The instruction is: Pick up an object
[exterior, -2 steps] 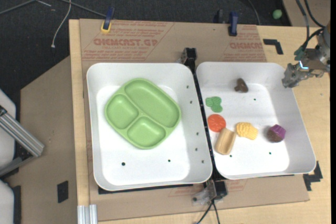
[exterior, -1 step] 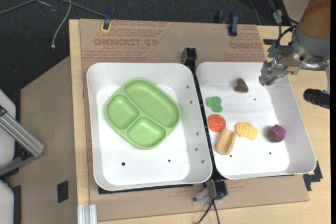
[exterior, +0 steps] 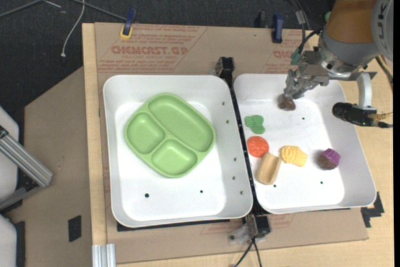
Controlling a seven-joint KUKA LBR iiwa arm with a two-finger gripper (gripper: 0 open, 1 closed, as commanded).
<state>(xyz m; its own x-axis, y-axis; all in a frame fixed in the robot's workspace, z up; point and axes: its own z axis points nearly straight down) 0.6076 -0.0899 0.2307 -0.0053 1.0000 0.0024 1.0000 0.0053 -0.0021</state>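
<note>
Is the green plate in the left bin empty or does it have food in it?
Empty. All three compartments of the green plate show bare green, with no item inside.

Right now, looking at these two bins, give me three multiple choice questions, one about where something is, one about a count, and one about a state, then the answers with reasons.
1. Where does the green divided plate lie?
A. In the left bin
B. In the right bin
C. On the cardboard outside both bins

2. How many compartments does the plate have?
A. Two
B. Three
C. Five

3. Where is the gripper in relation to the small brown object?
A. Far off, over the plate
B. Right above it, in the right bin's upper part
C. Down by the purple piece

Answers:
1. A, since the plate sits inside the left bin's white walls.
2. B, since its ridges mark off one long section and two smaller ones.
3. B, since the gripper's tip meets the brown object near the bin's far side, away from the orange ball, yellow piece and tan piece.
</note>
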